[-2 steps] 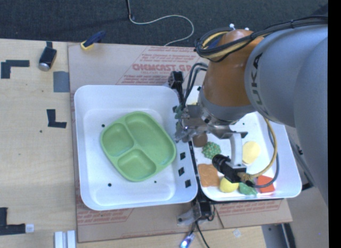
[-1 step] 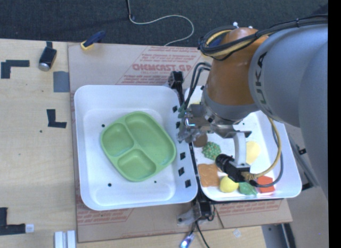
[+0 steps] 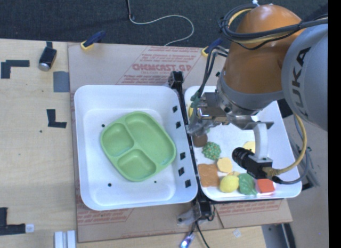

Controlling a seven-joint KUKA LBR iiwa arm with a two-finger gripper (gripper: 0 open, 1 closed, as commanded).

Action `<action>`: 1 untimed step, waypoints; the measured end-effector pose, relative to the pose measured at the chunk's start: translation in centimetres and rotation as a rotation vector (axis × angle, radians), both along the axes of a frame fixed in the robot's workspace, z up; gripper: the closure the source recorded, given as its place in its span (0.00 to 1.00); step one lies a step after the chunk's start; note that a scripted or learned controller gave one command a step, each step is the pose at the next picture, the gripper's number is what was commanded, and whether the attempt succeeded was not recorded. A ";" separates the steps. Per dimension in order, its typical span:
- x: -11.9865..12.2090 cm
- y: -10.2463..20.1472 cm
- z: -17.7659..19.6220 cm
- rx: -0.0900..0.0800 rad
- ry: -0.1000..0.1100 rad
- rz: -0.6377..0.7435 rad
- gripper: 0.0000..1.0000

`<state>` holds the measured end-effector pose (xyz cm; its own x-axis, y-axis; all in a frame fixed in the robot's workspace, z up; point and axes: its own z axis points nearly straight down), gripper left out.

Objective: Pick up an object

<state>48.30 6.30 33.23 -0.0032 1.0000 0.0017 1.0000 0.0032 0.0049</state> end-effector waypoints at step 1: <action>0.1 0.9 2.9 -0.001 0.004 0.000 1.00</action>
